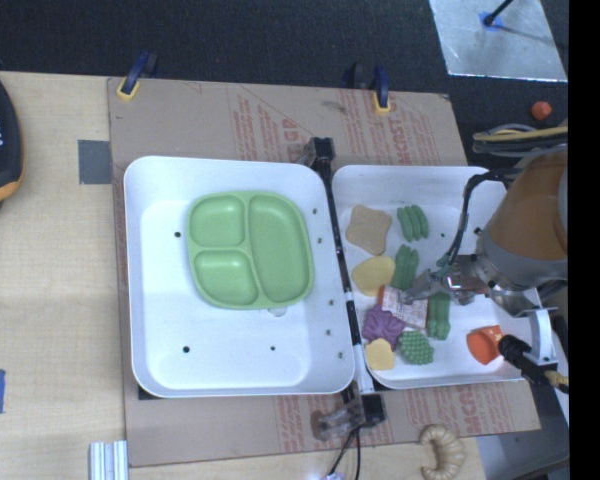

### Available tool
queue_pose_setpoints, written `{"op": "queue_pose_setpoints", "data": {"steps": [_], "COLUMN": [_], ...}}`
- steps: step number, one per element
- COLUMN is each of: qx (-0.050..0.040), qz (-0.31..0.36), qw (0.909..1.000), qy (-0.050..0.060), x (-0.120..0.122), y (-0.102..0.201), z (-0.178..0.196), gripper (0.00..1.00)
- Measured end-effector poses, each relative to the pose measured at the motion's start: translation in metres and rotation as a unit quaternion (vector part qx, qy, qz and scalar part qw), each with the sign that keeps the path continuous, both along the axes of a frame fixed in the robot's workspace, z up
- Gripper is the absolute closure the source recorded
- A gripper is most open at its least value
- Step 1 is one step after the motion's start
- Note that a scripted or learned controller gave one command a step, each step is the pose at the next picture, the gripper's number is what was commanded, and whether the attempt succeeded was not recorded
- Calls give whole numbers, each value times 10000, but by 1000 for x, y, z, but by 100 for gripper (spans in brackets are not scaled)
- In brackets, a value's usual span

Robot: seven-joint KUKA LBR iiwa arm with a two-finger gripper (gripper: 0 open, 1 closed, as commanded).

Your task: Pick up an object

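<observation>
Cardboard covers the table (50, 268) under two white bins; toy food crowds the right bin (450, 176), beside the green plate (250, 248). Whether the pincer (425, 286) is open cannot be told as it hovers over a pink-and-white packet (408, 313) right of the plate: likely light, soft, best pinched across its edges.

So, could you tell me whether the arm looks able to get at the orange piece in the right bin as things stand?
Probably yes. The orange piece lies by itself on the floor of the right bin, close beside the gripper, with nothing stacked on it and the other toys grouped further left.
</observation>
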State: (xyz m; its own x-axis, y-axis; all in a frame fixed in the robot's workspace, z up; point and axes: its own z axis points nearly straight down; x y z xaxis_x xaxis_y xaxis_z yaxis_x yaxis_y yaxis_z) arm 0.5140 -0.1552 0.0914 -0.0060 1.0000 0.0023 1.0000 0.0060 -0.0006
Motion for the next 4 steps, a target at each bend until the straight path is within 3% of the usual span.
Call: {"op": "queue_pose_setpoints", "data": {"steps": [1, 2, 3, 4], "qx": [-28, -22, -18, -13], "qz": [24, -39, 1, 9], "qw": [10000, 10000, 10000, 10000], "qy": [-46, -50, -29, -39], "x": [63, -19, 59, 94], "y": [56, 12, 8, 37], "z": [5, 5, 1, 84], "gripper": [0, 0, 0, 0]}}
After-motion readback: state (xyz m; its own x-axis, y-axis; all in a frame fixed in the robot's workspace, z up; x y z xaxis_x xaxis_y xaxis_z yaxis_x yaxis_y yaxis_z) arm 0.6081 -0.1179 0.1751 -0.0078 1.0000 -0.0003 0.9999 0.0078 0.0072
